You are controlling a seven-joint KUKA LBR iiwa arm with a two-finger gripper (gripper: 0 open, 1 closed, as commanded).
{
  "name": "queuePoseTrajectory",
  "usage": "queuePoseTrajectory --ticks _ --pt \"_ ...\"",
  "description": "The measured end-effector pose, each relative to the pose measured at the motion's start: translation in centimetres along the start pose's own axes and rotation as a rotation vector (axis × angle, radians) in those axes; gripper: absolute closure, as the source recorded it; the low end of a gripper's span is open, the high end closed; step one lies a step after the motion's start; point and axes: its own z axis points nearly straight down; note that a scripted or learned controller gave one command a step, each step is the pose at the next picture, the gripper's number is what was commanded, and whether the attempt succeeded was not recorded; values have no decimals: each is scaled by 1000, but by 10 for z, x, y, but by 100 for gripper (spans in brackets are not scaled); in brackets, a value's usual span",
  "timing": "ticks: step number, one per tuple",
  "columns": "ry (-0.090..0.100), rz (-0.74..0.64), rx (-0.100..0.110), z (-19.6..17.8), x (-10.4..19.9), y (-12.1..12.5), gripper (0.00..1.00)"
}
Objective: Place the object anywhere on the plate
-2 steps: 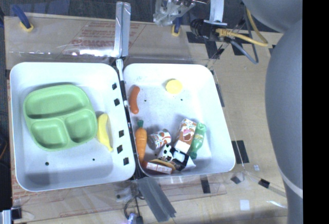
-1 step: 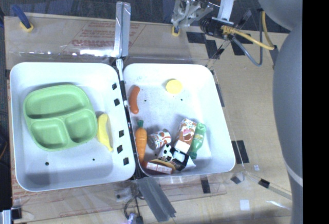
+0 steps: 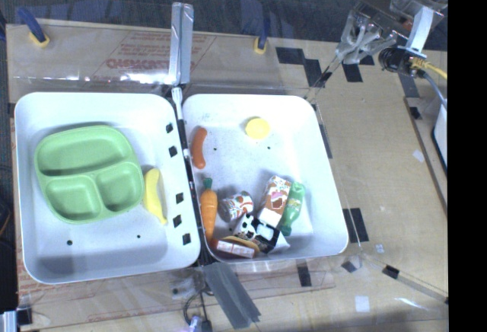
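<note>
We start with the bench, a pale wooden surface that takes up most of the frame. Faint red printing shows under a clear sheet at its upper left, too washed out for us to read.

Two white bins sit side by side on it, touching along a middle seam. The left bin holds the green plate, a three-part dish lying in the upper left of that bin, which we take to be the drop target. A yellow banana lies just beside the plate's right edge, on the bin floor and not on the plate.

The right bin looks like the supply side. A sausage lies near its upper left, a round yellow piece towards its upper middle, and a carrot along the seam. Lower down we see a heap of small packets and toys, among them a green bottle leaning against a printed carton. Their labels are too small to read.

The arm's gripper hangs at the upper right of the frame, over the bench and well clear of both bins. We see nothing between the jaws, and we cannot tell whether they stand open or closed.

We cannot say for certain which item is the task's object. We judge it to be either the banana or one of the pieces in the right bin, and nothing rests on the plate yet.
</note>
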Motion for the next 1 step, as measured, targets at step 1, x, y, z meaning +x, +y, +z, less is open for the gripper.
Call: queuePoseTrajectory --ticks 1 --pt "0 -111 1 -24 65 -49 100"
